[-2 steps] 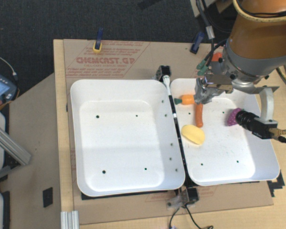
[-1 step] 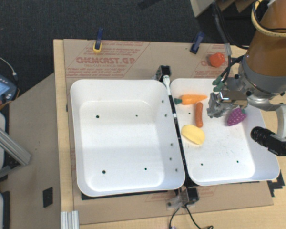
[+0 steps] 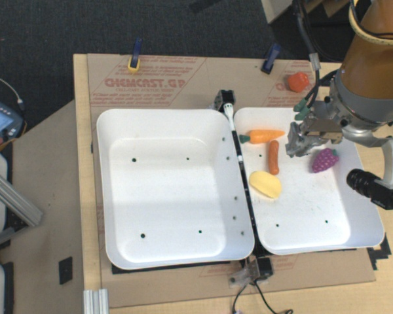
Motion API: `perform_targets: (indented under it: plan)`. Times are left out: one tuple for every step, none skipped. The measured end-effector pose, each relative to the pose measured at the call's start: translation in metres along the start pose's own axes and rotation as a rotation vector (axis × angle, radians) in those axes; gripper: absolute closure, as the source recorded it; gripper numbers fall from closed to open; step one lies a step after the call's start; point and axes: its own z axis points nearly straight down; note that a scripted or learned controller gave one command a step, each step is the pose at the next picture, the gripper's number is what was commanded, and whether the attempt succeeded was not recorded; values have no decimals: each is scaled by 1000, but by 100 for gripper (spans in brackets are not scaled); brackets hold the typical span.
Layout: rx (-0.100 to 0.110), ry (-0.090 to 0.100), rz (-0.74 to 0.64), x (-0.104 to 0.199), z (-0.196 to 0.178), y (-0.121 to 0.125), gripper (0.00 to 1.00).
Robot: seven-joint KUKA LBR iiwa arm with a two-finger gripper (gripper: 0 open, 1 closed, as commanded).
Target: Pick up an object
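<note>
Sausage [image 3: 274,157] in right bin [image 3: 301,241], end effector [image 3: 302,144] poised just right

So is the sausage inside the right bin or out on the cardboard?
Inside. The sausage lies flat on the right bin's floor, between the carrot and the yellow potato-like piece.

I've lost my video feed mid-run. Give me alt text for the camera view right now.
The grey arm's end effector hangs over the right white bin, between a red toy sausage and a purple toy grape bunch. That bin also holds an orange toy carrot and a yellow toy lemon. An orange-red toy lies on the cardboard behind it.
</note>
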Motion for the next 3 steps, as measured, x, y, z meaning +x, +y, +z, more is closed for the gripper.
perform_targets:
  plan:
    - [-2, 0, 0, 0, -10, 1, 100]
    - [-3, 1, -5, 65, -18, 7, 100]
    - [-5, -2, 7, -12, -38, -4, 100]
